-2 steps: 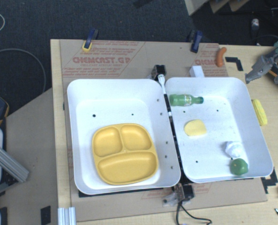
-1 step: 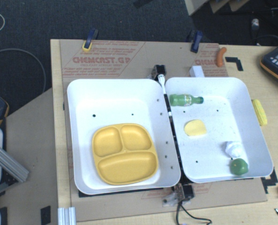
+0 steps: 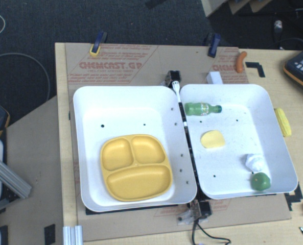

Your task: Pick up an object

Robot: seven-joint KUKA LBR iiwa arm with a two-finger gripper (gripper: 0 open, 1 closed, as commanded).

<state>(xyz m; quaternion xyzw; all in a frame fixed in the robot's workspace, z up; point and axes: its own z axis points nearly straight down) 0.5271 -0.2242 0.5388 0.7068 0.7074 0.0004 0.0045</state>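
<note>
The right bin point(image 3: 274, 116) holds a green bottle point(image 3: 202, 108) lying on its side near the back left corner. A flat pale yellow piece point(image 3: 212, 139) lies in the middle. Near the front right corner are a small white object point(image 3: 253, 162) and a green ball point(image 3: 260, 181) just in front of it. The left bin point(image 3: 90, 111) holds a yellow divided plate point(image 3: 135, 166) with three compartments.
Outside the bins on the cardboard bench lie an orange sausage-shaped item point(image 3: 240, 62) at the back right and a yellow corn-like piece point(image 3: 283, 122) beside the right bin's right wall. Clamps point(image 3: 96, 44) hold the board's back edge.
</note>
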